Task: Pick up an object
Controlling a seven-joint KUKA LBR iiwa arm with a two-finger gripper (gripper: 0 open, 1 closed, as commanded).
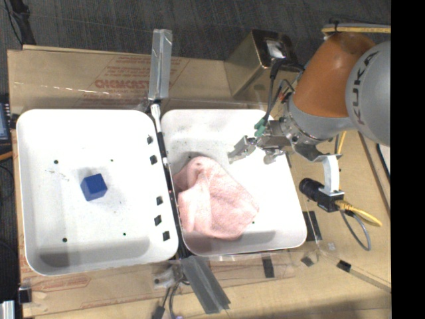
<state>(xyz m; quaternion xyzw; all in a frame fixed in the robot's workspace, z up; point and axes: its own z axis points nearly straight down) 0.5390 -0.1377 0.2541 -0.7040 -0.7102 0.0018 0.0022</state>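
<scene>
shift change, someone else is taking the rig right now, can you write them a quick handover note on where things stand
Gripper: hovering over the upper part of the right white bin, nothing visible between its fingers; open or shut is unclear.
Crumpled pink cloth: lying in the right bin, toward its lower left, below the gripper.
Small blue cube: lying in the left white bin.
Done: nothing picked up.
Left: grasp and lift one object; the cloth is nearer.

Bench (pixel 372 244) bears left bin (pixel 40 131), right bin (pixel 199 121).

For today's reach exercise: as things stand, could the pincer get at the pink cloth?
Probably yes: the pincer hangs above the right bin, the pink cloth lies uncovered close beside it.
</scene>
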